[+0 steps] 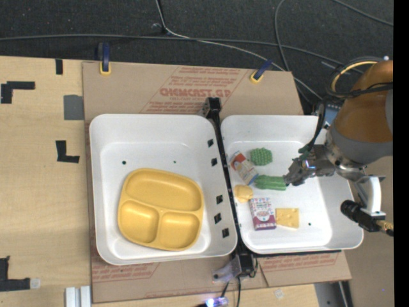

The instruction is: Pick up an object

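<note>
Camera view, looking down at a slant, shows two white bins side by side on a cardboard sheet. Nearest the gripper [298,175] lies a green elongated object [271,183] in the right bin [319,238], roughly mid-bin; it is a flat, dark green strip with a slightly bumpy outline. Its right end sits just beside or under the gripper tip, and I cannot tell whether the two touch, nor whether the claw is wide or narrow, since the dark tip is too small and blurred. Around it: a rounder green textured piece [261,155] above, a red-and-white packet [241,167] up-left, a small pale yellow piece [243,192] to the left, a red-and-white carton [262,213] below, and a yellow cheese-like wedge [287,218] below-right. None overlaps the green strip. A yellow divided plate [160,208] lies in the left bin [102,146]. The strip's long axis runs nearly left to right across the picture, tilted slightly down toward the right
</note>
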{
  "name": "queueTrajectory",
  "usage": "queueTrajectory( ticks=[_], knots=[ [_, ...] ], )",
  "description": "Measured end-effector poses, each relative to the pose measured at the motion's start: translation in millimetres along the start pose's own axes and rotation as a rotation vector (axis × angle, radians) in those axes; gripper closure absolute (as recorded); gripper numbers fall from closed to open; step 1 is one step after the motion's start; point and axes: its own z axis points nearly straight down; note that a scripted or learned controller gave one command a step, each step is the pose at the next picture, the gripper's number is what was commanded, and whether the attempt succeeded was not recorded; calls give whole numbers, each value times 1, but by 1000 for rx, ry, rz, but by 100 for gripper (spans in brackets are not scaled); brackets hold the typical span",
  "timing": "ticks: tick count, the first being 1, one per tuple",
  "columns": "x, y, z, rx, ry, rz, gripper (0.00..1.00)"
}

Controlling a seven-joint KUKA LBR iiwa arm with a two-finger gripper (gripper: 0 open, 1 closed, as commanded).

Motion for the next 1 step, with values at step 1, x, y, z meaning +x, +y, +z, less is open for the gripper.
queueTrajectory(
  ticks=[1],
  knots=[
    [0, 1, -53, 0, 0, 0, 100]
  ],
)
